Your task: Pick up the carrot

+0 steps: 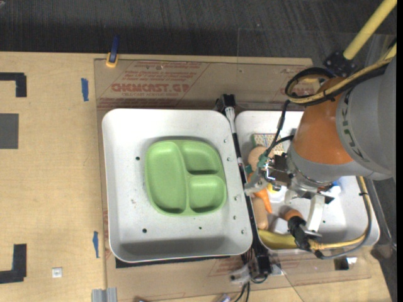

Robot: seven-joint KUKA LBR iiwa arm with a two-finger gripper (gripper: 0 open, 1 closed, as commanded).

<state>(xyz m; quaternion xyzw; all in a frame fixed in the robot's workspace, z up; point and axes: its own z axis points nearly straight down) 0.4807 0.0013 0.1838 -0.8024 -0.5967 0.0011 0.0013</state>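
Camera view shows the carrot (277, 201) as a small orange piece lying in the right bin (364, 222), close under the wrist and partly hidden by it, so its full outline cannot be made out. Just beside it toward the bin's left wall a longer tan piece of food (260, 214) is seen, and a yellow banana (277, 238) lies along the bin's near edge, below the wrist. The gripper (291, 197) is covered from above by the arm's own wrist and cabling, so whether it is wide, narrow or holding anything cannot be told. For the pick to be done well, the closing should be centred across the carrot's narrow width, with the neighbouring food kept out of the grasp, since the pieces are crowded together. A straight descent is judged safer than a sideways approach near the bin wall. The arm (352, 131) is reached in from the right and bent steeply down over the right bin, its orange band (318, 140) above the wrist. Well away on the far side, the left bin (123, 168) carries a green divided plate (186, 176).
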